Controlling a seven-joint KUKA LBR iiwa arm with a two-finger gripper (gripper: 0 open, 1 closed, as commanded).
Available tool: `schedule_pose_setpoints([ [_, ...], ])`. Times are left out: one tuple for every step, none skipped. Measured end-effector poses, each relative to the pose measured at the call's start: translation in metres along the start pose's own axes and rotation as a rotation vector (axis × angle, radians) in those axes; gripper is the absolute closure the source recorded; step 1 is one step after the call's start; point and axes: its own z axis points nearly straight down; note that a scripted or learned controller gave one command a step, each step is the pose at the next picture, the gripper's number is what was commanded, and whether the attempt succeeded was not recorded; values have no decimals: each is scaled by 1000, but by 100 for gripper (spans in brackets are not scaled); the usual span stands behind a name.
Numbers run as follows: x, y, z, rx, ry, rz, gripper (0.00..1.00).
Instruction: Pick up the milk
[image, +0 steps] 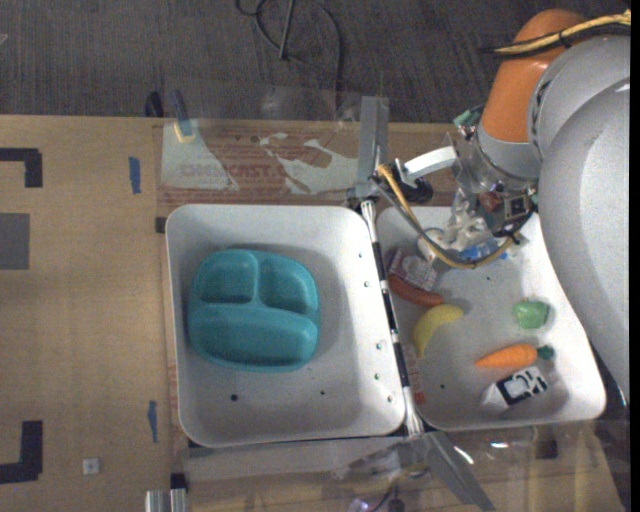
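Milk (523, 385): taken to be the small black-and-white carton lying in the near right corner of the right bin (462, 388) (identification by its print; no other item there looks like milk). It rests on the bin floor, just beside the carrot (510, 356), which lies between it and a green item (532, 313). A banana (437, 325) and a red sausage (415, 292) lie toward the bin's left wall. Gripper (472, 238) is at the far end of the same bin, well apart from the carton, with carrot and green item between them; cabling and the wrist body cover its tip, so I cannot tell whether it is open or closed, nor whether it has hold of anything. Nothing shows the carton grasped or lifted. Left bin (260, 405) carries a teal divided tray (253, 308), not involved. Judgement: task not yet begun in effect; the approach to the near corner, the descent over the carton, the grasp and the lift all remain.
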Motion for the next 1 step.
schedule_pose_setpoints([
  [14, 4, -9, -1, 2, 59, 100],
])
